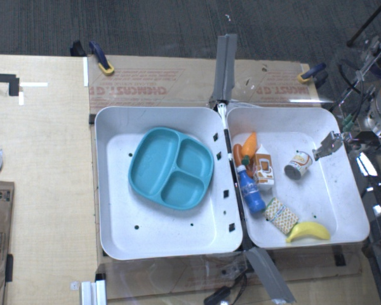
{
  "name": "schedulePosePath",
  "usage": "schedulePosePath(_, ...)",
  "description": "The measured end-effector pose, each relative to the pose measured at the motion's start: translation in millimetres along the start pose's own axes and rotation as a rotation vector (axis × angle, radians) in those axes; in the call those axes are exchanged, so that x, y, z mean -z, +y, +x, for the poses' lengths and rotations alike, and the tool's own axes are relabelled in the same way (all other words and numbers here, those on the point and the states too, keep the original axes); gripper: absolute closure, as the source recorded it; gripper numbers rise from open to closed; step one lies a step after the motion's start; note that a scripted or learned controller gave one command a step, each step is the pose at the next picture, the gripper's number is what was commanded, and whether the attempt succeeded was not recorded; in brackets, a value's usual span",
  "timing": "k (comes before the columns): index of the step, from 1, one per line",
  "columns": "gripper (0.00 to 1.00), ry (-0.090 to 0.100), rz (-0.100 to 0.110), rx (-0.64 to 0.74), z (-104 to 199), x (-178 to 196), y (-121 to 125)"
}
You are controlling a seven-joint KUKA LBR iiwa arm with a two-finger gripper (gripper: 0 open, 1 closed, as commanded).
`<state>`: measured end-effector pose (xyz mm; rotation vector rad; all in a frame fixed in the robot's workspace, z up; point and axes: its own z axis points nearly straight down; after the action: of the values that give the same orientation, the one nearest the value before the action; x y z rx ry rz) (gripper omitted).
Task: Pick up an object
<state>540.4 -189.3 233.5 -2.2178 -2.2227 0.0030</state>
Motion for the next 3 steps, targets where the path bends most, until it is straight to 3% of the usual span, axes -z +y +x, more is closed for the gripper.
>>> schedulePosePath(1,0.0,-0.001,-0.003,0.015,-25.1,-102.3,39.9)
schedulePosePath(2,0.0,0.001,-0.001,-0.083,-10.8,-142.6,46.9)
schedulePosePath(3,0.0,0.001,0.0,-0.078,19.1,-142.8,-44.0)
